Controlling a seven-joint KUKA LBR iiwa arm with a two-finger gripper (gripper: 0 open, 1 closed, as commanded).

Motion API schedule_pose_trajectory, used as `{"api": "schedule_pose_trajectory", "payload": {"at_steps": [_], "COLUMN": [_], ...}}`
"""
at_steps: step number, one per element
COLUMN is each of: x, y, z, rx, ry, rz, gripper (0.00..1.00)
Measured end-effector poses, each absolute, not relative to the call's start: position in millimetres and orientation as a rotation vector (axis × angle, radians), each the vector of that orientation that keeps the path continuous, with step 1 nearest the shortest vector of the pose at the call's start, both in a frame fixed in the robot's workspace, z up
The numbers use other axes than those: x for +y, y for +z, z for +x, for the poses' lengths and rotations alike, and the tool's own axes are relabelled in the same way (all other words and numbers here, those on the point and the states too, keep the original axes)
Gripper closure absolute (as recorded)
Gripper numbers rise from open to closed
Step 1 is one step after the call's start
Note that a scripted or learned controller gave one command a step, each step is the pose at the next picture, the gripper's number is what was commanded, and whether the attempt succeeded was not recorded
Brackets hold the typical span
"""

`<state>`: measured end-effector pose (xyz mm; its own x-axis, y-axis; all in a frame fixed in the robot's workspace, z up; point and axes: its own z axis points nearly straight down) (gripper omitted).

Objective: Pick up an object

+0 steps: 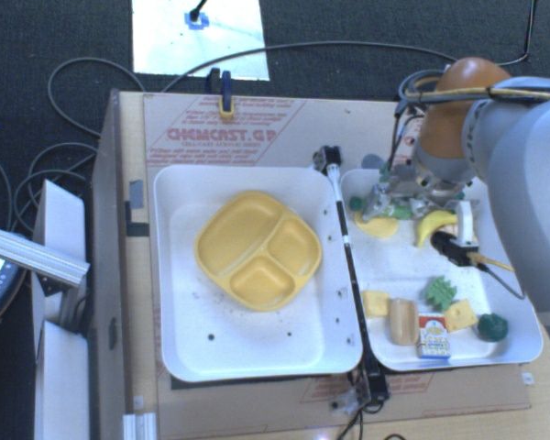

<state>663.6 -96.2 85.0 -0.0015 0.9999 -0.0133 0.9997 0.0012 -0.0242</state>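
My gripper (391, 202) is low over the far left corner of the right bin (513, 345). Right beneath it lie a pale yellow slice (378, 228) and a small green piece (401, 213), both partly hidden by the gripper. A yellow banana (433, 226) lies just to its right. Whether anything is held is hidden from the camera.
Near the right bin's front lie a green leafy piece (440, 291), two yellow cheese blocks (375, 302) (460, 314), a tan roll (402, 321), a small printed box (433, 335) and a dark green lump (491, 326). The left bin (179, 337) holds a yellow divided plate (258, 248).
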Motion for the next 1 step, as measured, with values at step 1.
{"api": "schedule_pose_trajectory", "payload": {"at_steps": [1], "x": [-97.8], "y": [94.7], "z": [662.9], "rx": [-2.217], "ry": [0.047], "rz": [-2.214], "gripper": [1.0]}}
